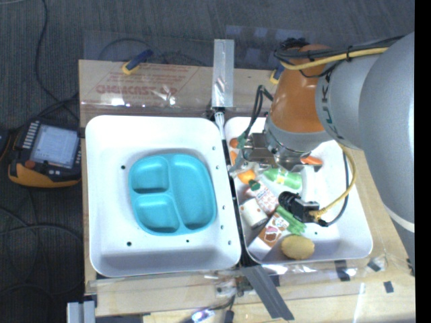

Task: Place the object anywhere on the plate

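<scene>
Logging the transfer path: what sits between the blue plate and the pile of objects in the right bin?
In the camera view, bare white floor of the left bin, then the two bins' adjoining rims, separate the plate from the pile.

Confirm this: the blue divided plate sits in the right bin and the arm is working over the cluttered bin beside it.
Not quite. In the camera view the blue divided plate sits in the left bin, not the right one. The rest holds: the arm is over the cluttered bin beside it.

Pincer (276, 169) tips hidden behind wrist, right bin (350, 237) clutter partly covered by arm (377, 79)
</scene>
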